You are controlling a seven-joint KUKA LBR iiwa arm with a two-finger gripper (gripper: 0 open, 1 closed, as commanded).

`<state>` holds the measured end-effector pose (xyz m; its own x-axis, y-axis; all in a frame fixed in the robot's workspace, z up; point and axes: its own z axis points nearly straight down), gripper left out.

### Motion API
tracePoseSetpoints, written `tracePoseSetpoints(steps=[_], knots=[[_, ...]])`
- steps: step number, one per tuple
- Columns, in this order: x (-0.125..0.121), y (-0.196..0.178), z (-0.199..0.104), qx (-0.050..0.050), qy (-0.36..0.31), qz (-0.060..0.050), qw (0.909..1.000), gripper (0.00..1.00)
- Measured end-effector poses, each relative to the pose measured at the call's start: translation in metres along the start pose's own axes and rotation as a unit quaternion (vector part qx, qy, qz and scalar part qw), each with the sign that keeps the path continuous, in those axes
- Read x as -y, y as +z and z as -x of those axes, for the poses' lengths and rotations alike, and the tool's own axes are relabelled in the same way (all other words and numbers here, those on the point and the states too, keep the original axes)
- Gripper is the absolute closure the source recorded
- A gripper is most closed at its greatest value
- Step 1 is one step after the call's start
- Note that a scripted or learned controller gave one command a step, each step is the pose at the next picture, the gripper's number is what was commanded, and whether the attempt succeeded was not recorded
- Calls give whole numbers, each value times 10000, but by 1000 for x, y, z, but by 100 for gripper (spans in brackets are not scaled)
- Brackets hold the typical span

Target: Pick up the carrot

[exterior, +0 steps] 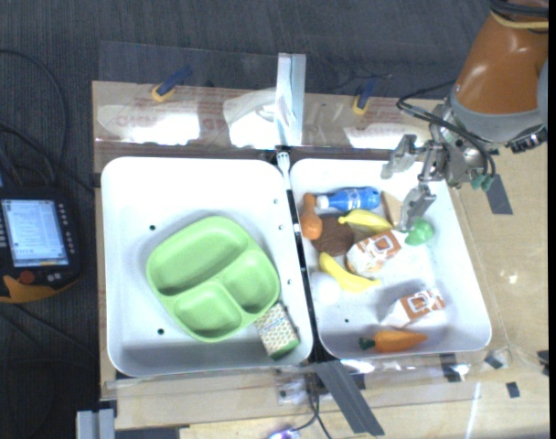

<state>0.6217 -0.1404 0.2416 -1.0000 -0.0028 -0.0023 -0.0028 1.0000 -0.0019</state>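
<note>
A carrot (pixel 394 340) is lying along the near edge of the right bin (pixel 470 309), just below a small carton (pixel 420 305). The gripper (pixel 415 183) is hovering over the bin's far side, well apart from the carrot, its fingers spread apart and grasping nothing

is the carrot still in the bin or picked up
In the bin: the carrot lies flat by the right bin's near wall, apart from the gripper.
</note>
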Motion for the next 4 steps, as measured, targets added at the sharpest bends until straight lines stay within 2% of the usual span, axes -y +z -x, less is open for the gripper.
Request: tracePoseSetpoints(steps=[1,2,3,4], knots=[[-24,144,-61,53,351,-1,9994,0],[-24,132,-57,125,344,-24,9993,100],[-104,37,-80,34,994,17,9950,100],[-78,-150,-91,49,458,-2,9989,100]])
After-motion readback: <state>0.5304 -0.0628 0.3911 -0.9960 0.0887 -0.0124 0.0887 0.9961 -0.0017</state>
